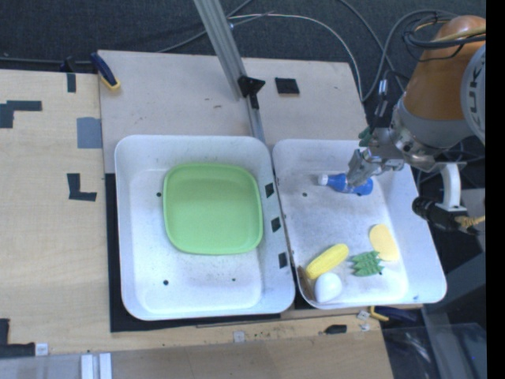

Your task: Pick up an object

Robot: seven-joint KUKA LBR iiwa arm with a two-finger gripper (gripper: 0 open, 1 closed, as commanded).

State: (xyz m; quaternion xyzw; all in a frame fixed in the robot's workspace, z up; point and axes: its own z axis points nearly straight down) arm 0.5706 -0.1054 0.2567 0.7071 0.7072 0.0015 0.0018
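Gripper sits right on the blue bottle; honestly can't tell its grip, bottle's partly covered.

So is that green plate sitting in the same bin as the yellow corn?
No, the green plate lies alone in the left bin, while the yellow corn lies in the right bin near the bottom.

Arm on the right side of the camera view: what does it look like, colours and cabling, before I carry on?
The arm is rounded, with a grey shell and a broad orange band above the wrist. Black cables loop over its top. The wrist narrows into a small metallic grey gripper with dark fittings.
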